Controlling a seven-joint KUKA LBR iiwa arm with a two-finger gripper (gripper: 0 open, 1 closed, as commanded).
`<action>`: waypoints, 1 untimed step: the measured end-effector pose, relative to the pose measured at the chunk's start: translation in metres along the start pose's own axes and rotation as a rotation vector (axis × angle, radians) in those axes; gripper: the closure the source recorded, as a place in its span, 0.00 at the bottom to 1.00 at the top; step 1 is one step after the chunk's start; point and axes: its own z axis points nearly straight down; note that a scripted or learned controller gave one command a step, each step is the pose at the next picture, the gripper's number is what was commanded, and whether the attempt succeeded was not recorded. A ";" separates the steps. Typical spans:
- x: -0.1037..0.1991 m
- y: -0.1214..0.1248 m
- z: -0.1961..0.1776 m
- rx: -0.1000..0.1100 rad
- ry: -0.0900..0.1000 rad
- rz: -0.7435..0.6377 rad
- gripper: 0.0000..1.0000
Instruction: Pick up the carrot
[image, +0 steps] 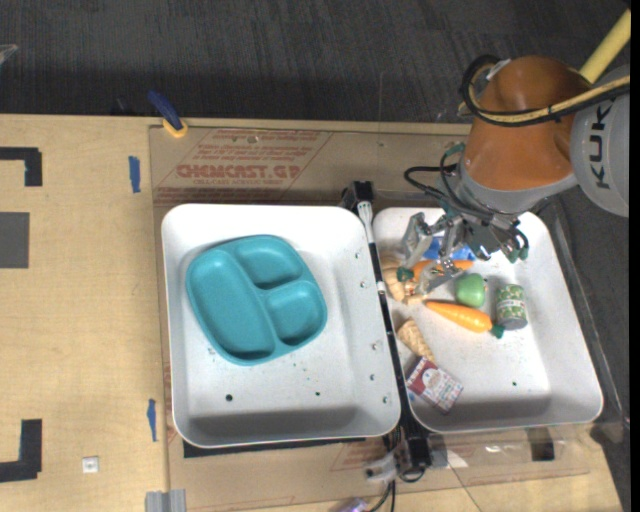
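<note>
In the camera view, the carrot (459, 316) lies flat in the right bin (560, 380), between a green round item (470, 291) and a red-and-white packet (434, 384). The pincer (452, 243) hovers near the bin's far side, above the pile; whether it is open or closed I cannot tell. A teal divided tray (256, 296) sits in the left bin (190, 400).

You get even, bright overhead light; the white bins (300, 225) glare slightly, shadows stay soft, and small items in the right bin (560, 370) look blurry.
</note>
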 end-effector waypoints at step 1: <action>0.001 0.000 0.002 -0.001 0.004 0.001 0.00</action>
